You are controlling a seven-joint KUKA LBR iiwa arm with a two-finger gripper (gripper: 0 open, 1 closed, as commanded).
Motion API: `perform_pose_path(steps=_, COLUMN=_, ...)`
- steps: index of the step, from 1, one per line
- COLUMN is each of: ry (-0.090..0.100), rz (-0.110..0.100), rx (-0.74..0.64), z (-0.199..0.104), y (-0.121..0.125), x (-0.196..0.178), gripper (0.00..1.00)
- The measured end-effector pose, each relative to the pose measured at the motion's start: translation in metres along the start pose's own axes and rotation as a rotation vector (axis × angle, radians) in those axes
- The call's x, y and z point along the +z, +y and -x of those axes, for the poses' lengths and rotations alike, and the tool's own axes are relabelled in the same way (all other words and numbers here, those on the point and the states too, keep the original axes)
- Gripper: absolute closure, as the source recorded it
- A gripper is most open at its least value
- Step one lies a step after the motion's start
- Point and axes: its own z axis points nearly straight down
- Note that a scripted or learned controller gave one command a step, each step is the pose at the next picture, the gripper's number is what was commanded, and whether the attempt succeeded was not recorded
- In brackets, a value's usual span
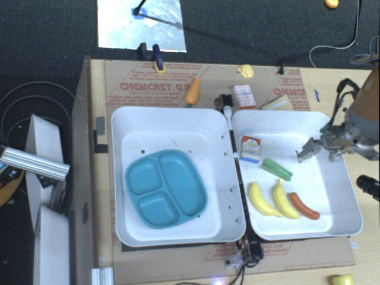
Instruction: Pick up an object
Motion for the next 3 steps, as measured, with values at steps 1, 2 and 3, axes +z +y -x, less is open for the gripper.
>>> perform_pose_path(steps=1, ry=0.0, rz=0.004, rx=0.0, z=-0.038, y=-0.045, x=0.113, gripper=0.0)
perform_pose_path(steps=2, ry=-0.003, rz=0.013, rx=0.0, z=-0.036, y=-0.041, x=0.097, gripper=1.0)
perform_pose_path(steps=3, ry=-0.007, rz=0.023, rx=-0.004, z=-0.032, y=-0.021, x=-0.021, gripper=1.0)
